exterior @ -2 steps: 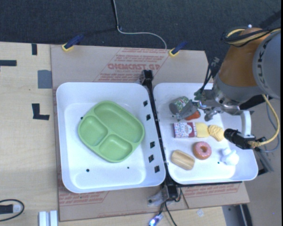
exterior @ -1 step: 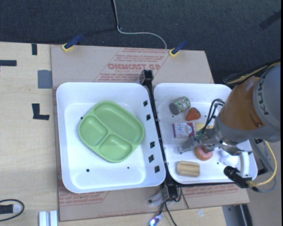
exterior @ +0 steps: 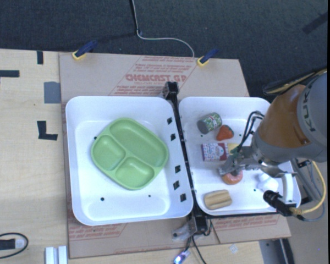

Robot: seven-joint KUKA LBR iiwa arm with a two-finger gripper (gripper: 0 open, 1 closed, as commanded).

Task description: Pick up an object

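Observation:
The right bin (exterior: 247,204) holds a small can (exterior: 209,122), a red strawberry-like piece (exterior: 225,132), a purple and white packet (exterior: 213,152), an orange round object (exterior: 232,177) and a tan bread roll (exterior: 216,199). My gripper (exterior: 231,167) hangs low in this bin, right over the orange object and beside the packet's right edge. The orange object lies just under the fingertips, partly hidden by them. I cannot tell whether it sits between them.
The left bin (exterior: 82,147) holds a green divided plate (exterior: 130,153). A black divider (exterior: 179,147) runs between the bins. The arm's grey and orange body (exterior: 289,128) covers the right bin's right side. Cables trail at the bench's front right.

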